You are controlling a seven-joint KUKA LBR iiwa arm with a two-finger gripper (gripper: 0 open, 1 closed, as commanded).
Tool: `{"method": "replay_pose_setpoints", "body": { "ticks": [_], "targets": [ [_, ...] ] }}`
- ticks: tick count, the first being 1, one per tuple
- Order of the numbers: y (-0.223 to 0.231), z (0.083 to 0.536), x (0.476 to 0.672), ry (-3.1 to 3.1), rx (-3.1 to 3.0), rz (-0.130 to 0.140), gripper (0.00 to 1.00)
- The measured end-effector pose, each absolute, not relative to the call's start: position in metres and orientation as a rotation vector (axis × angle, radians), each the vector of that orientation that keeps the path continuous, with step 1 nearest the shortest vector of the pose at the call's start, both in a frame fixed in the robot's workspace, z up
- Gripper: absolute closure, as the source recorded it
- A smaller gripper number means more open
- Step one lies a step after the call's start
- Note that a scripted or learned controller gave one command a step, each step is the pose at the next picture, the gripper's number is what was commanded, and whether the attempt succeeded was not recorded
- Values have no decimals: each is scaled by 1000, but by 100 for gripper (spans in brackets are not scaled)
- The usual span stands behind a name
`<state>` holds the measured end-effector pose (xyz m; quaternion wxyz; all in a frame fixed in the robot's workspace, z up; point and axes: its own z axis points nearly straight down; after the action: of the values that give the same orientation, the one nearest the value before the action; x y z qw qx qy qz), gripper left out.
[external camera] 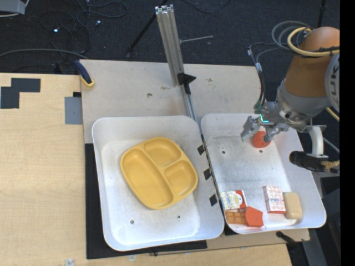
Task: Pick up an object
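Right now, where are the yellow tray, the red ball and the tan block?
Yellow tray (158, 172): camera view, divider ridge at its centre.
Red ball (260, 140): camera view, its exposed lower half.
Tan block (293, 205): camera view, middle of its top face.

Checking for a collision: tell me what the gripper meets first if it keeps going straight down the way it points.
Most likely the red object directly under the gripper, in the right bin. They overlap in this view, so contact may already exist; depth is unclear.
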<state>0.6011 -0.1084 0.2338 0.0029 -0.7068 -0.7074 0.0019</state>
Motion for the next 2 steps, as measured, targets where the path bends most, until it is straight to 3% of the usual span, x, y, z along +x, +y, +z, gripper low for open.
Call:
{"method": "replay_pose_setpoints", "body": {
  "ticks": [1,2],
  "targets": [
    [-108,235,602,-2221,-2218,2,0],
    [-106,189,594,-2217,-2216,8,0]
  ]
}}
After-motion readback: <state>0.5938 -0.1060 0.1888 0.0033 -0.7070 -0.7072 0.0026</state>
